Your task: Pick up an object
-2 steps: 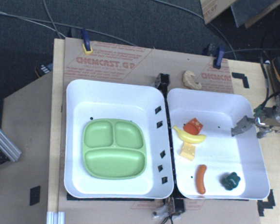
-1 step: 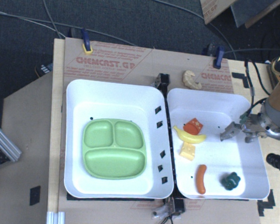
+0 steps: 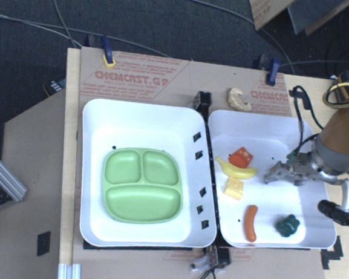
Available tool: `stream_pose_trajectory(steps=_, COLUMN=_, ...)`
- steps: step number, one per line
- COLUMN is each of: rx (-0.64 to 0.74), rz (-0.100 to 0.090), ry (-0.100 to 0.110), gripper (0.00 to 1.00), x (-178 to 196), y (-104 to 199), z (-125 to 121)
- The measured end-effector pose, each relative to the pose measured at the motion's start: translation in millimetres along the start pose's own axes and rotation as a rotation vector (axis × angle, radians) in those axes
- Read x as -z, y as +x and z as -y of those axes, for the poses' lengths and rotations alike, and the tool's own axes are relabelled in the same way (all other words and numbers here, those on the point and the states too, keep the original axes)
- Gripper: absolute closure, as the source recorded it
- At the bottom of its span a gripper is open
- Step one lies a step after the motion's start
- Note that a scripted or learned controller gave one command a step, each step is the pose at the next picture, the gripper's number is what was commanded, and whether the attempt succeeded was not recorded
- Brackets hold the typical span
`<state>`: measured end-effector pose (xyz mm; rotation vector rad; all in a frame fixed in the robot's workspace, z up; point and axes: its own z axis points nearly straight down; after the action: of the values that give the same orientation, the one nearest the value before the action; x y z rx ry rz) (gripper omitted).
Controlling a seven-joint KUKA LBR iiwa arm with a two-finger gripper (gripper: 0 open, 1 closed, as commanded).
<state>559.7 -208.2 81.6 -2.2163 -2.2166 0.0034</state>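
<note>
The right bin (image 3: 272,131) holds a red strawberry-like piece (image 3: 241,156), a yellow banana (image 3: 237,169), a pale yellow cheese wedge (image 3: 235,189), an orange-red sausage (image 3: 250,223) and a dark green broccoli-like piece (image 3: 287,225). My gripper (image 3: 273,174) reaches in from the right and hangs low over the middle of this bin. It points left, a short way right of the banana and apart from it. Nothing shows in its grasp.
The left bin (image 3: 94,159) carries a light green divided plate (image 3: 142,185). A beige crumpled object (image 3: 239,99) lies on the cardboard behind the right bin. Black cables (image 3: 302,101) run along the bench's right side near the arm.
</note>
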Motion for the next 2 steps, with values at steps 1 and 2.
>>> stream_pose_trajectory(steps=1, rx=0.000, rz=0.002, ry=-0.008, gripper=1.00, x=14.7, y=-0.6, z=-2.0)
stream_pose_trajectory(steps=2, rx=0.001, rz=0.005, ry=-0.012, gripper=1.00, x=59.0, y=1.7, z=-6.3)
